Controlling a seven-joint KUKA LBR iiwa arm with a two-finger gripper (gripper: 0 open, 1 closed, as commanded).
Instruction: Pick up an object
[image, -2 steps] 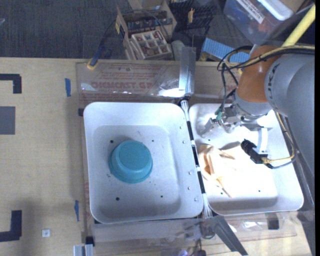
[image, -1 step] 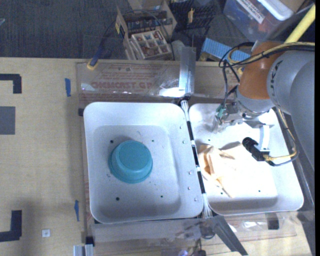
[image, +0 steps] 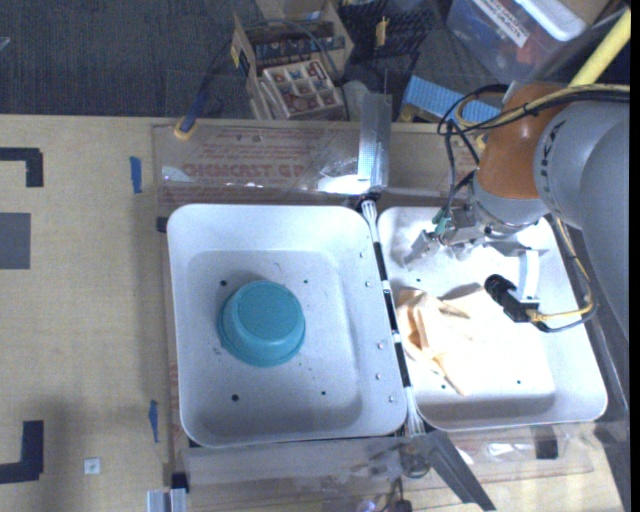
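Hovering over the right white plastic bin's far edge, the end effector has a grip state I cannot tell; pale tan flat pieces lie along its left wall; a teal round bowl sits upside down in the left white bin.

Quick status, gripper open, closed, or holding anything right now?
Gripper: cannot be told from this view; it sits over the far end of the right bin, with nothing visibly between its tips.

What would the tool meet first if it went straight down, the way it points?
Probably the bare white floor of the right bin near its back-left corner; the tool hangs there. Depth is unclear.
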